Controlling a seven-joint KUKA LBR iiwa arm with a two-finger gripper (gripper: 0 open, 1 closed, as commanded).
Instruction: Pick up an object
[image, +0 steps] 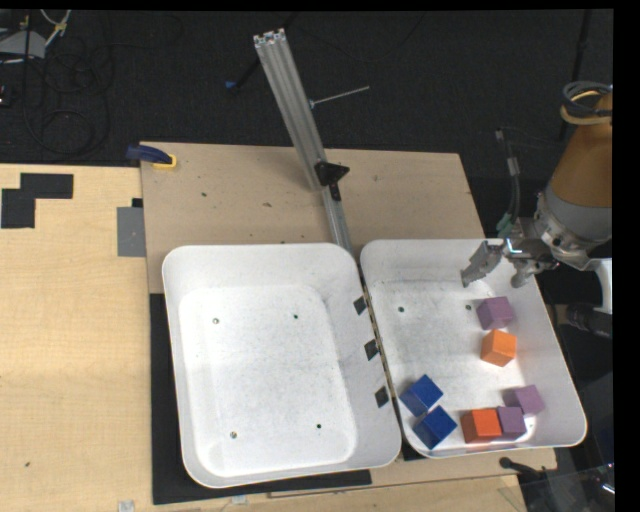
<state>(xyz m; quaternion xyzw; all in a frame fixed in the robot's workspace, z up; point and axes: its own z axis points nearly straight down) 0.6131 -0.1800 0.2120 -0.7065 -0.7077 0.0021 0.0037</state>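
Camera view looks down at a slant on a wooden bench (250, 190) bearing two shallow white bins side by side; the left bin (190, 300) sits next to the right bin (420, 275), and black clips join them along the shared edge; the arm (580, 190), with its orange band above the wrist, reaches in from the right and ends over the far right corner of the right bin; the gripper (500, 262) hangs there with its two fingers spread apart, one finger (478, 265) slanting out to the left and the other pointing nearer, and nothing lies between them; just near of the gripper, apart from it, rests a purple cube (495, 313); a little nearer still sits an orange cube (499, 347), close to the purple one but not touching it; at the near edge of the same bin lies a cluster: two blue cubes (428, 408) side by side on the left, then a red-orange cube (483, 424) touching a small purple cube (512, 422), and another purple cube (526, 399) just beyond these towards the right wall; a grey metal rail (300, 120) runs slantwise from the far side of the bench down to the gap between the bins.
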